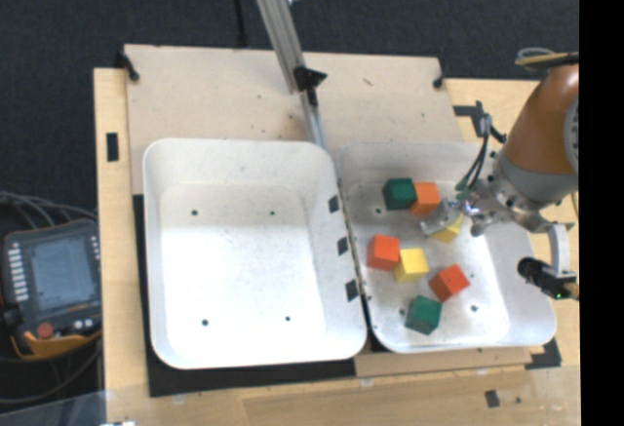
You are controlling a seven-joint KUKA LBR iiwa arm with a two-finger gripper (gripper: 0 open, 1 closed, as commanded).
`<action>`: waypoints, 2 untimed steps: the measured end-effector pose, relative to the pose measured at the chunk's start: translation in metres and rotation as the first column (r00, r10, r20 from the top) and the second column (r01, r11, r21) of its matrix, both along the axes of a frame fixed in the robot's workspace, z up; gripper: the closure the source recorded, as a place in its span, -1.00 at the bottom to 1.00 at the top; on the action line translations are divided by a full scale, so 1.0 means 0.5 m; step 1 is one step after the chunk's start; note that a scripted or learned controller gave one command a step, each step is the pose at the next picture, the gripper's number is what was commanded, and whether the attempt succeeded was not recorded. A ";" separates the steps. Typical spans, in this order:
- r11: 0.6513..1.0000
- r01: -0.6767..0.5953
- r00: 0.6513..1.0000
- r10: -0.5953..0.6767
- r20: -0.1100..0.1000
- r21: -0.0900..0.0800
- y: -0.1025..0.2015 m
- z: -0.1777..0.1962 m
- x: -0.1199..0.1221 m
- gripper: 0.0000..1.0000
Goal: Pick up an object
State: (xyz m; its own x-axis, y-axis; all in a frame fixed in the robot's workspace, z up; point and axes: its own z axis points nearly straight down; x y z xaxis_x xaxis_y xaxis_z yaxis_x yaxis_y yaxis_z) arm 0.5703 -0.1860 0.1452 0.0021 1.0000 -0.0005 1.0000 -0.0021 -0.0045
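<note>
Low over the right bin [526,322], with the gripper [456,216] down among the blocks at roughly the bin's one o'clock. Claw state impossible to tell: the metal tip is a pale blur against the white floor. Just at that tip, a yellow block [448,230], partly covered, so likely the target, though not visibly between anything. Touching or nearly touching it at ten o'clock, an orange block [426,197], itself pressed against a dark green block [399,192] on its nine o'clock side. Toward the bin's centre, an orange-red block [384,251] beside a second yellow block [411,264]; at five o'clock from those, a red block [449,282]; at six o'clock, another green block [423,315]. Left bin [156,171] bare apart from specks. Risks, judged from this layout: crowding around the tip, so a closing claw could catch the orange neighbour's corner and shove the yellow block aside instead of seating it; a grab on a rotated block's corners rather than flat faces could squirt it out; a half-covered block may sit off-centre and slip on lifting. Hard to make out: the yellow block's full outline and tilt, and any real contact with the tip. Arm [546,136] cut off at three o'clock, with dangling cables blurring the wrist.
</note>
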 end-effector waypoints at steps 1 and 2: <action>1.000 0.000 1.000 0.000 0.008 -0.003 -0.003 -0.097 0.002 -1.00; 1.000 0.007 1.000 -0.007 0.013 -0.002 -0.005 -0.070 0.005 1.00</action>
